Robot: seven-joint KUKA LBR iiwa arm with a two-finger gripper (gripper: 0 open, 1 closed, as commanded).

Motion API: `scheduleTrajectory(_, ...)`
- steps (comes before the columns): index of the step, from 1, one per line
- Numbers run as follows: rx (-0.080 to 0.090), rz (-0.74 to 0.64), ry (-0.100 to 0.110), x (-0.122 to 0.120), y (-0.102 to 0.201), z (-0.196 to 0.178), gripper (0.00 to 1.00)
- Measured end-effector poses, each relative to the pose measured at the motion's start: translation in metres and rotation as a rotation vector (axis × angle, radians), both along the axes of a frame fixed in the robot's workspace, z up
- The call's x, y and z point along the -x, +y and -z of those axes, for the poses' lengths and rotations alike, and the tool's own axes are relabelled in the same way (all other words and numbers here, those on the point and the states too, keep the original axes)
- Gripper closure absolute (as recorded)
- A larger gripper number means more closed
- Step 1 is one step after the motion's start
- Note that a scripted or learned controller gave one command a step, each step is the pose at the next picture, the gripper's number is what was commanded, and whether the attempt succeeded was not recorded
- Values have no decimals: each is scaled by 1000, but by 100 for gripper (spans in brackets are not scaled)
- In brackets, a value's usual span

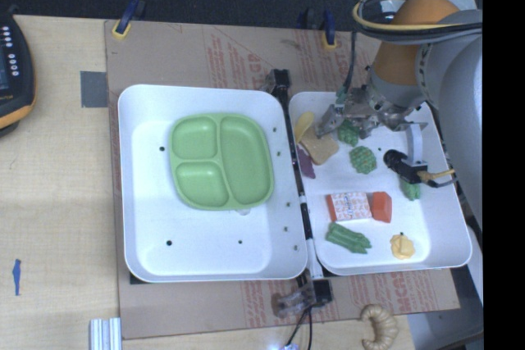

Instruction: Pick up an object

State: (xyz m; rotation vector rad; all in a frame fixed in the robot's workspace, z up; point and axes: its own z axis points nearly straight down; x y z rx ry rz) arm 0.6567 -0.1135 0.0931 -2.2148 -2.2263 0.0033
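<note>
Bins sit side by side: the left bin (148,176) holds a green tray (221,160), and the right bin (447,246) holds the small items. The arm (410,37) reaches over the right bin's far end, its gripper (354,117) low above a dark green piece (350,133). Whether the jaws are open or closed cannot be told. Just nearer lies a green lump (363,161), with a tan block (320,149) to its left. Nearer still are a red-and-white pack (358,206), a green pod (348,238) and a yellow bit (401,246). To grasp well, the gripper should probably descend straight onto the dark green piece, clear of the tan block.
</note>
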Motion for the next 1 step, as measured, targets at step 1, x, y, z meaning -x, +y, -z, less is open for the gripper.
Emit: scheduleTrajectory(1,2,-3,-3,-1,-1,-13,100)
